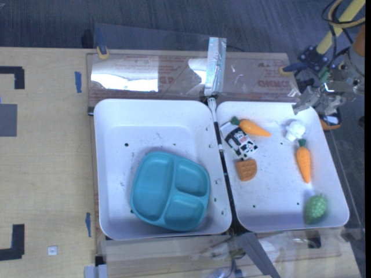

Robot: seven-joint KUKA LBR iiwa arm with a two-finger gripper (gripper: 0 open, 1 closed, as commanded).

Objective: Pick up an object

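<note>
The right bin (272, 213) holds several small things. An orange carrot (255, 128) lies at its back left, beside a black-and-white carton (240, 142). An orange waffle-like piece (247, 169) sits just in front of the carton. A small white lump (294, 130) rests near the back right, and a second carrot (304, 162) lies lengthwise in front of it. A green bumpy ball (316, 208) sits in the front right corner. My gripper (310, 100) hangs over the bin's back right corner, just behind the white lump, with nothing visibly in it.
A teal divided plate (171, 191) lies in the left bin (116, 132). A clear plastic sheet with a taped strip (215, 65) stands behind both bins. Yellow cables (342, 10) trail along the arm at the top right.
</note>
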